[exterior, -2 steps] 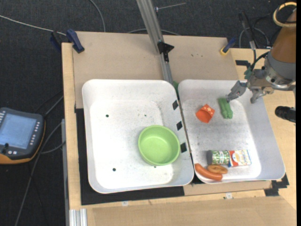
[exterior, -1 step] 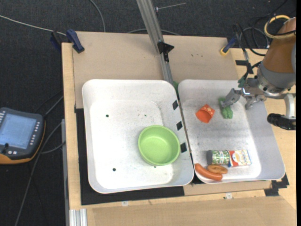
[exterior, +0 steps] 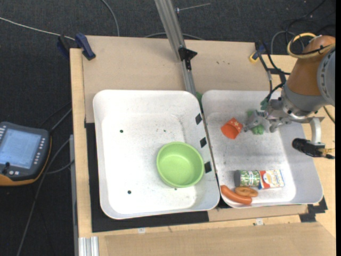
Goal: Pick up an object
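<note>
My gripper (exterior: 260, 122) hangs low over the upper part of the right bin (exterior: 298, 169), reaching in from the right under the orange band of the arm (exterior: 306, 76). A small green object (exterior: 257, 128) lies right at its tip, partly hidden by it, and I cannot tell whether it is gripped. An orange cup-like object (exterior: 231, 128) lies just left of the gripper, apart from it. Near the bin's front edge sit a small carton with green and red print (exterior: 259, 178) and an orange sausage-shaped toy (exterior: 237, 194).
A green bowl (exterior: 180, 165) sits in the left bin (exterior: 122, 137), near its right wall. A metal post (exterior: 173, 31) slants up behind the bins. A black fitting (exterior: 308, 146) sticks out over the right bin's right side. A pendant (exterior: 21, 151) lies far left.
</note>
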Robot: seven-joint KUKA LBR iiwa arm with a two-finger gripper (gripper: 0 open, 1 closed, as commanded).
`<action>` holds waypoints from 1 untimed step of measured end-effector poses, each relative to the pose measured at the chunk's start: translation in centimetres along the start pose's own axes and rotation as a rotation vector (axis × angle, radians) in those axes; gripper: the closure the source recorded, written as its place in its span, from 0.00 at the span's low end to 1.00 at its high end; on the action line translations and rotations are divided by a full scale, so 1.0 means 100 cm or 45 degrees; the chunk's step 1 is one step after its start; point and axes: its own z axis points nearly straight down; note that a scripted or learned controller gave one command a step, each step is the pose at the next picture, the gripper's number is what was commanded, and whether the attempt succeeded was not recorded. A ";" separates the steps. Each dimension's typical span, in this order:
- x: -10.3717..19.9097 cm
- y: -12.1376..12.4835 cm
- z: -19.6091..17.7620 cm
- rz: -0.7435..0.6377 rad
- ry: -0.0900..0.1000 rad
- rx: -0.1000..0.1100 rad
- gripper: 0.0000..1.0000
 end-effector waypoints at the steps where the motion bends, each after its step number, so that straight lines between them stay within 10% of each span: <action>1: 0.000 0.002 -0.014 -0.001 -0.002 -0.008 1.00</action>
